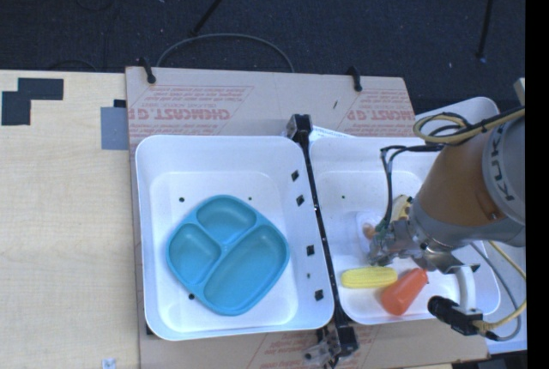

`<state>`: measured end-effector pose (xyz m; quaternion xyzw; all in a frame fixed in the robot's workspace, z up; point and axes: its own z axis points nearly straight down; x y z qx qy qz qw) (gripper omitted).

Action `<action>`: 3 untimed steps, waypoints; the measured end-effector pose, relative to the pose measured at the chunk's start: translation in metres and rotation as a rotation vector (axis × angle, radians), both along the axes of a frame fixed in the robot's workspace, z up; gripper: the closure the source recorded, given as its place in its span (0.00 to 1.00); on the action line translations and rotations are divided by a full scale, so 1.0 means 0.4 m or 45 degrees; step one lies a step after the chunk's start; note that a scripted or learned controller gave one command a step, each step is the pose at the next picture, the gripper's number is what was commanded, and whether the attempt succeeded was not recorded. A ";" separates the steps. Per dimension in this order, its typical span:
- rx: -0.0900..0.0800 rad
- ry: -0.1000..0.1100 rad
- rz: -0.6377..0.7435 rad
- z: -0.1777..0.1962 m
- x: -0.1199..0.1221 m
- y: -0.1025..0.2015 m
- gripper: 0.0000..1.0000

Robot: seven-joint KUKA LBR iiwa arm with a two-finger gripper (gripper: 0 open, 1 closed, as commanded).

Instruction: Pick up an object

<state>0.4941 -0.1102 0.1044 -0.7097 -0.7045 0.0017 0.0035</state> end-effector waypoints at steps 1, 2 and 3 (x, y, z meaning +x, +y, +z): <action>-0.003 -0.012 0.010 0.157 0.001 0.000 1.00; -0.003 -0.010 0.011 0.249 0.002 -0.001 1.00; 0.000 -0.008 0.015 0.276 0.016 0.111 1.00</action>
